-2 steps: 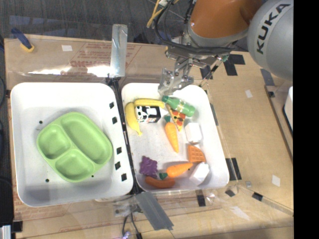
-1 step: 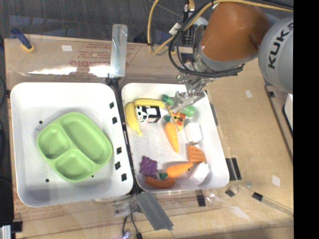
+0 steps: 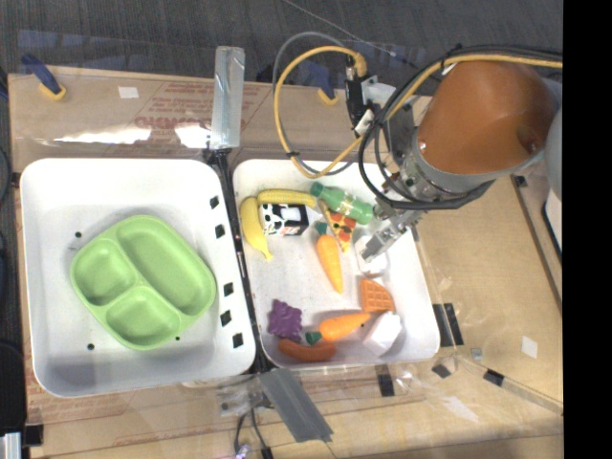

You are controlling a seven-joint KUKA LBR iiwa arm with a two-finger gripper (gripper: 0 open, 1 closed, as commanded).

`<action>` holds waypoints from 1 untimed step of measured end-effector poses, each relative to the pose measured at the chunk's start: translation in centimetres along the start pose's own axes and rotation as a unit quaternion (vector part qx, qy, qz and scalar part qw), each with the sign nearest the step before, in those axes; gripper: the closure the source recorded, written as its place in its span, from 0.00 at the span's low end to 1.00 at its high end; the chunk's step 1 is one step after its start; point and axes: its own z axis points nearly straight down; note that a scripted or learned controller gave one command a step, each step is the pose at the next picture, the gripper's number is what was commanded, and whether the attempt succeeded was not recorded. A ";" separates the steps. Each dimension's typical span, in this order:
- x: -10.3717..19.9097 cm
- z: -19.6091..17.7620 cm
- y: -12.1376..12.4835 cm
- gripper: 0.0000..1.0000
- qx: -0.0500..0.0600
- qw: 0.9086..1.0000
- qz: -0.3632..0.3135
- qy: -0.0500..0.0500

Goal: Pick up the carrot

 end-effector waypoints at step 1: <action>4.1 9.7 -4.3 1.00 -0.002 0.999 -0.048 -0.005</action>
